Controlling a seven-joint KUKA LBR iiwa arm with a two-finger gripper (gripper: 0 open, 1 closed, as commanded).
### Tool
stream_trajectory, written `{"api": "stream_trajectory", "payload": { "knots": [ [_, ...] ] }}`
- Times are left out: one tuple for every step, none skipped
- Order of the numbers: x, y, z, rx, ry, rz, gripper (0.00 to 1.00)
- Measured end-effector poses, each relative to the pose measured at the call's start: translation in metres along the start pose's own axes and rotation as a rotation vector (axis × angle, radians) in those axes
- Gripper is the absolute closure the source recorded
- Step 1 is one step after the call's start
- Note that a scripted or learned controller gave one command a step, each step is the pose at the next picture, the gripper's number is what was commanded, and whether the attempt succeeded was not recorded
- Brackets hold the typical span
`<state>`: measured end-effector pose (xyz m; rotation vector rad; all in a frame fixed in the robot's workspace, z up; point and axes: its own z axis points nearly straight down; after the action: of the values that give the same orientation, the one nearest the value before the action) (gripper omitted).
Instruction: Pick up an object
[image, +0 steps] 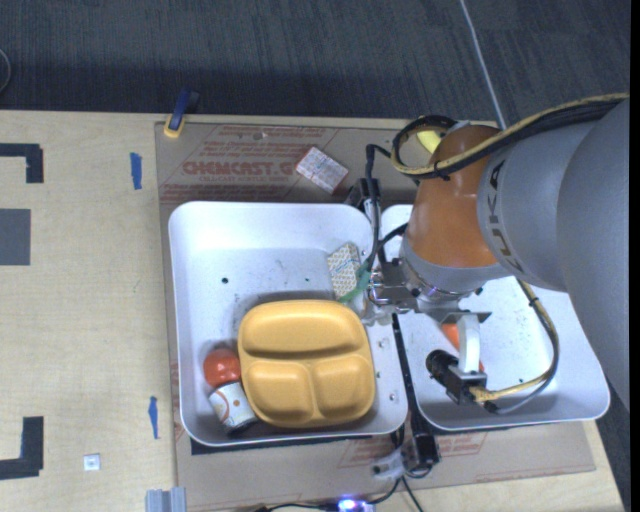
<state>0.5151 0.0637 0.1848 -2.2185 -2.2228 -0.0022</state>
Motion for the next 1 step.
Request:
{"api": "stream_trajectory", "payload": {
  "knots": [
    [-0.0772,-0.0210,-0.0004,0.001,-0.001,0.002,1.00]
  ]
}}
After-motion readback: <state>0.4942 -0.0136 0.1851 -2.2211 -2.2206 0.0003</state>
